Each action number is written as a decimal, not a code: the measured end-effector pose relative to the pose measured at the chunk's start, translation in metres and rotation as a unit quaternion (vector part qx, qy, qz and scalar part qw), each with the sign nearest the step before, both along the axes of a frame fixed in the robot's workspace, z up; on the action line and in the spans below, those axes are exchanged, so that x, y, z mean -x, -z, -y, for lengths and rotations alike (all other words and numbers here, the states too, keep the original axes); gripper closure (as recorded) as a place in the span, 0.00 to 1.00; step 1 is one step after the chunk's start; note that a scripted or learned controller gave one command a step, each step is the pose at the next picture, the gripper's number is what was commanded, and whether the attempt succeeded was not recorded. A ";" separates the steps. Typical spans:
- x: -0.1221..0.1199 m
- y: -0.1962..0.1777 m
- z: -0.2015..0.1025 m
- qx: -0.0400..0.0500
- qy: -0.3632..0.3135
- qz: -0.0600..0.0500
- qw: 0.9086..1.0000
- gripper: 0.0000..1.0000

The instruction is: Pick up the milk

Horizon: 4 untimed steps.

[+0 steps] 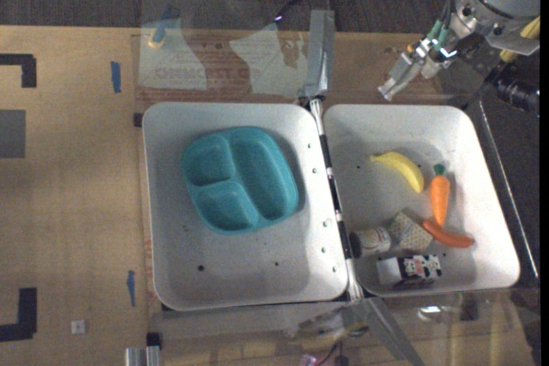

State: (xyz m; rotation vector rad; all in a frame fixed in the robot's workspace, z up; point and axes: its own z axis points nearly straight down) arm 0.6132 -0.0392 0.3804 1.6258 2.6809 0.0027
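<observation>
The milk (412,267) is a small carton with a black-and-white cow print, lying on its side near the front edge of the right bin (480,141). My gripper (396,83) hangs above the bench just beyond that bin's far left corner, well away from the milk and holding nothing that I can see. The grey arm with its orange band comes in from the top right.
The right bin also holds a banana (400,170), a carrot (439,196), a second orange piece (448,237), a small can (371,242) and a tan patterned packet (407,229) right behind the milk. A teal divided plate (241,179) lies in the left bin (163,210).
</observation>
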 end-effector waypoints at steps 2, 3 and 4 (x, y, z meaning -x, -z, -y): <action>0.103 0.186 0.033 -0.001 0.028 -0.003 1.000 0.00; 0.082 0.275 0.064 -0.001 -0.068 -0.003 0.998 0.00; 0.014 0.195 0.001 -0.001 0.052 -0.001 0.999 0.00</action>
